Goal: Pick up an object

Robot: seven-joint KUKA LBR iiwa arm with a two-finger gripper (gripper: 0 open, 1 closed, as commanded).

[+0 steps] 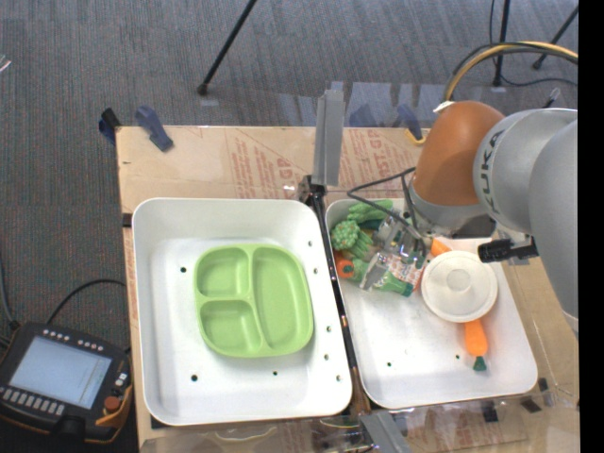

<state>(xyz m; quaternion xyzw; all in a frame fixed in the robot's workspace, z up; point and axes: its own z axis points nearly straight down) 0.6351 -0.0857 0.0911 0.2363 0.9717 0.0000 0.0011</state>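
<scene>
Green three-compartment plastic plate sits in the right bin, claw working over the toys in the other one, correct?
Not quite. The camera view shows the green three-compartment plastic plate in the left white bin; the claw is over the toys in the right bin.

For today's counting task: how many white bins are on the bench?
2. The left bin holds a green divided plate; the right bin holds the toys.

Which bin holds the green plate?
The left bin. The green divided plate lies flat in its middle, while the right bin holds the carrot, white bowl and other toys under the gripper.
</scene>
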